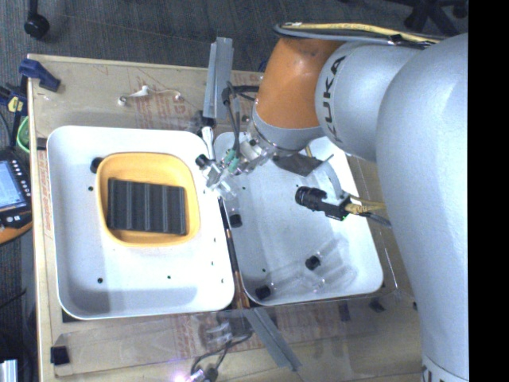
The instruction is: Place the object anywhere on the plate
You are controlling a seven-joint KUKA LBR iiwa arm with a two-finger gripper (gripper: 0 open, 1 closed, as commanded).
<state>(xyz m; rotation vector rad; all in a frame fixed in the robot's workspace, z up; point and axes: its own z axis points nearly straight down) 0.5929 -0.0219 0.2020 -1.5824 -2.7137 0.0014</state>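
The arm (382,94) is reaching in from the right, its orange band hanging over the top of the right bin (278,213). The gripper (216,172) is sitting low at the seam where the two bins meet, just beside the near corner of the left bin (60,237). Wires and small fittings are crowding the wrist, so I cannot tell how the jaws are standing, and nothing is showing between them.

Around it, a black cylinder with a brass tip (318,200) is jutting out beneath the arm over the right bin. Lower in that bin a clear plastic item (318,273) is lying near the front wall, hard to make out, with small black pieces by it. A grey metal bar (216,78) is standing on the bench (95,82) just behind the seam, close to the wrist. A blue clamp (36,72) is sitting at the bench's far left corner, and a handheld screen (12,189) is hanging off the left edge.

In the left bin, the yellow plate (147,164) is lying flat, well apart from the gripper. The dark ridged block (147,207) is lying on it, flat and roughly centred. Its long axis is running left to right across the view, tilting slightly down to the right, while its ridges are running across that axis.
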